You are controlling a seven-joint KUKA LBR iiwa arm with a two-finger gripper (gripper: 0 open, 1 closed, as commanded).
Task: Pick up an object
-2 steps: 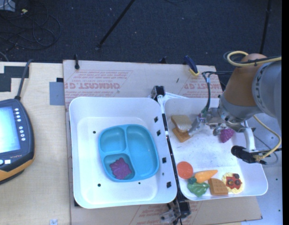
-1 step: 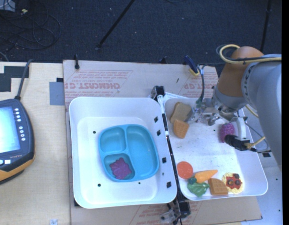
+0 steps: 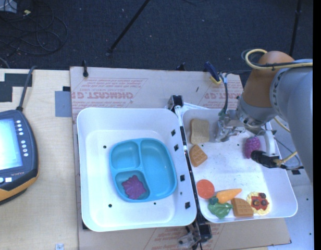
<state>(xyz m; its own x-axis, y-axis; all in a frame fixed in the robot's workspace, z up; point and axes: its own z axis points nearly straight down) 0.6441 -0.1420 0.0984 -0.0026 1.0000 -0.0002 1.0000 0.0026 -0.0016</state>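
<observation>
The bread slice (image 3: 199, 131) lies flat at the far end of the right bin (image 3: 288, 190) (a smaller toast piece (image 3: 197, 155) just in front of it), with the gripper (image 3: 223, 131) low just beside its right edge, fingers too blurred to judge, nothing visibly between them.

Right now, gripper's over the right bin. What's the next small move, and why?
Probably a short shift toward the bread slice, then a descent. The gripper sits at the back of the right bin, beside that slice, with nothing visibly between its fingers. The purple grapes lie on its other side, partly tucked under the wrist, so a poorer target.
</observation>
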